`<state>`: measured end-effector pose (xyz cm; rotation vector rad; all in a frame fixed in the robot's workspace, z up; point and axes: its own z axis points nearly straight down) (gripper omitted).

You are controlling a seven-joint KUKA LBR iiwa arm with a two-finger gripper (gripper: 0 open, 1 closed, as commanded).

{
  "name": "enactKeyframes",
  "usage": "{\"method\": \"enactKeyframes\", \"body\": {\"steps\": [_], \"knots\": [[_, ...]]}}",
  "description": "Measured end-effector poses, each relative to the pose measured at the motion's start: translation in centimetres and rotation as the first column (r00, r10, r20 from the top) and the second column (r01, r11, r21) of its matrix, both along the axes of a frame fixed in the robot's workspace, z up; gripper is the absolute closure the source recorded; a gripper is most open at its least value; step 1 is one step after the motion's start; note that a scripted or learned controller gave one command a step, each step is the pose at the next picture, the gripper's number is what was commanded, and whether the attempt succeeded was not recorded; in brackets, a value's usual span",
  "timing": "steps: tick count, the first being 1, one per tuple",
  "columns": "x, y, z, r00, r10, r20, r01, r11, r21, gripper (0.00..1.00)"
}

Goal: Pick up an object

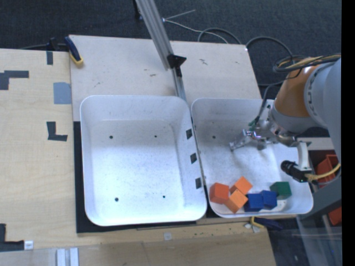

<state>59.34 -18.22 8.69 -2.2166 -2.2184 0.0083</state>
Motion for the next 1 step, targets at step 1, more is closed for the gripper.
{"method": "enactKeyframes", "body": {"steps": [1], "knots": [[-3.88,2.97,0.44,1.000,0.001,0.002,-0.001,1.000,0.001,0.00]]}}
